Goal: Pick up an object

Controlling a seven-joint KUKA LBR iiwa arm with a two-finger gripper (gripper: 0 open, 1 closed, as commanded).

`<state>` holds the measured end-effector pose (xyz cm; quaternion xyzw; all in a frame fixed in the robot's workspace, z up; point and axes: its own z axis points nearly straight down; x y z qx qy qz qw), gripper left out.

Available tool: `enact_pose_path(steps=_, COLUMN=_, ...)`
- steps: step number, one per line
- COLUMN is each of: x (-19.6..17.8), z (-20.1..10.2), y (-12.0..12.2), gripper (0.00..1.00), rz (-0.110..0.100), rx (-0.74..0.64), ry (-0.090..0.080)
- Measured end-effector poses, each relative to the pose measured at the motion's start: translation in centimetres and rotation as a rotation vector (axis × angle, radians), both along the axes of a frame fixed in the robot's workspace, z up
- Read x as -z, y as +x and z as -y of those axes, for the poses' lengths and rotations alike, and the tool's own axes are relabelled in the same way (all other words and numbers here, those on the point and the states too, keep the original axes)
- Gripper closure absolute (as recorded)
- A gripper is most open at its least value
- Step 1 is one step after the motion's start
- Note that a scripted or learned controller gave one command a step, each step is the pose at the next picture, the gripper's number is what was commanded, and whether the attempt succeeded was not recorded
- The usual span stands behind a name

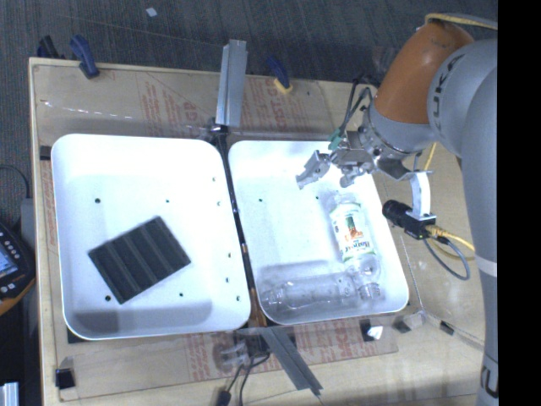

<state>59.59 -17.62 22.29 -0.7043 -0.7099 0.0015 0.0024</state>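
In the right bin (279, 227) a clear bottle with a white, orange and green label (352, 231) lies lengthwise near the right wall. A second clear bottle (314, 291) lies across the bin's near end. My gripper (330, 171) hangs over the bin's far right part, just beyond the labelled bottle's top; its two fingers are spread apart with nothing between them. In the left bin (110, 167) a dark ribbed rectangular pad (139, 258) lies flat at a slant.
A metal divider bar (230, 83) stands at the far edge between the bins. Blue clamps (83, 55) hold the board's far edge. A black cable connector (407, 216) and yellow wire hang beside the right bin's right wall.
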Motion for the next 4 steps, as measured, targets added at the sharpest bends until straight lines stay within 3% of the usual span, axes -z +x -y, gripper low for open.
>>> enact_pose_path(steps=1, x=6.9, z=3.4, y=-3.2, gripper=0.0, rz=0.001, rx=0.055, ry=-0.001)
enact_pose_path(steps=2, x=6.9, z=3.4, y=-3.2, gripper=0.0, rz=0.001, rx=0.055, ry=-0.002)
enact_pose_path(steps=3, x=2.5, z=2.9, y=-6.2, gripper=0.0, rz=0.002, rx=-0.078, ry=0.001)
enact_pose_path(steps=4, x=5.9, z=3.3, y=-5.3, gripper=0.0, rz=0.001, rx=-0.078, ry=0.001)
